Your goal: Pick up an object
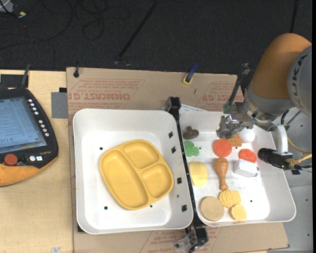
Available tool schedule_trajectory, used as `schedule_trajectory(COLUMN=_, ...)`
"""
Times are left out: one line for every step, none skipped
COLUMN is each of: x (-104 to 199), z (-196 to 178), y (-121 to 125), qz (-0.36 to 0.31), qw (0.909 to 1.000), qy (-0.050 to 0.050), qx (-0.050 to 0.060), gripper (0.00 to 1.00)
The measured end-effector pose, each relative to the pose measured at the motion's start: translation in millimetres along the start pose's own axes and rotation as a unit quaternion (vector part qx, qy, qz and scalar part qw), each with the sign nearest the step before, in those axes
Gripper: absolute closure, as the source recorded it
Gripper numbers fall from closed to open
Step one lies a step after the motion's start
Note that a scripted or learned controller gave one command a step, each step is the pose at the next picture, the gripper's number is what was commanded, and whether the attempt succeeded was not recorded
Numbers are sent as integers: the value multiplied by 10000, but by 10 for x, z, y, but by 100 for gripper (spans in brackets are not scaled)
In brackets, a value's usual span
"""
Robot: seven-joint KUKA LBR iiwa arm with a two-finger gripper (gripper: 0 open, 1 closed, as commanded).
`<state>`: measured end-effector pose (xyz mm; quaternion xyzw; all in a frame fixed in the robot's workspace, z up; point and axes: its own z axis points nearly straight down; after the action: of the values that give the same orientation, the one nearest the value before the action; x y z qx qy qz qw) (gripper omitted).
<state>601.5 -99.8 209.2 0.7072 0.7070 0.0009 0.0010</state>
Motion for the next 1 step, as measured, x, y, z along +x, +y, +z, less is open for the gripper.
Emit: schedule_trajectory(x=-19, z=-193, y=1, qz=8, qw=10000, qy=2, qx=12, gripper=100)
